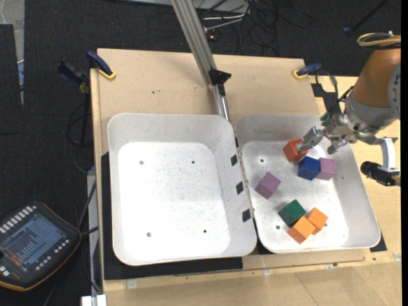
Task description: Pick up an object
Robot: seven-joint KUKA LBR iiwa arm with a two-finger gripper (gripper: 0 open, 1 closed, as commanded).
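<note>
Gripper [322, 140] spread apart above the right bin [357, 199], just beside the orange-red cube [292, 150] (gripping nothing).

A single fixed camera looks down from above the worktop [191, 75], tilted slightly so the far edge lies toward the top of the picture and the near edge toward the bottom. It stands far enough back to take in the whole tan board, both white bins, the left bin [171, 187] and the right bin [305, 183] side by side, and a border of dark floor [44, 18] on the left and top. A slanted metal pole [194, 30] runs from the top edge down toward the bins. The arm [376, 88] enters from the right edge of the picture.
</note>
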